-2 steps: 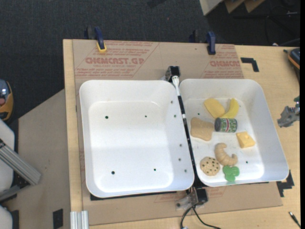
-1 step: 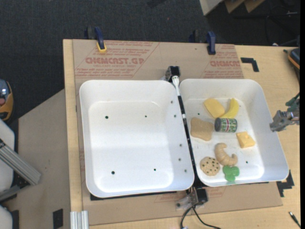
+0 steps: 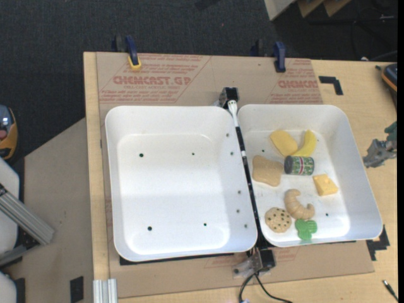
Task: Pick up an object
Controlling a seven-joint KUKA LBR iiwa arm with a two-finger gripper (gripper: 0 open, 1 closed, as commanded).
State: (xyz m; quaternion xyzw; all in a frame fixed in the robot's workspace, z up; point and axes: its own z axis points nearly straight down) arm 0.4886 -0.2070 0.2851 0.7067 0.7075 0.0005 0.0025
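All the little things sit in the right bin (image 3: pixel 353 169), and none is picked up yet. There is a small can (image 3: pixel 299 165) lying on its side in the middle, a banana (image 3: pixel 308 142) and a yellow block (image 3: pixel 283 142) above it, a tan slice of bread (image 3: pixel 266 171) to its left, a cheese wedge (image 3: pixel 326 185) to its right, and a croissant (image 3: pixel 298 203), a round cookie (image 3: pixel 277 219) and a green toy (image 3: pixel 305 229) below. They look like toy food, so probably light, hard and a bit smooth. The can may roll, so pinch it across its round middle. The cheese wedge sits apart from the rest and has flat sides, so it looks easiest to take. The left bin (image 3: pixel 170 188) holds no toys. A small grey piece at the right edge may belong to the arm; I cannot tell how the pincer is set.
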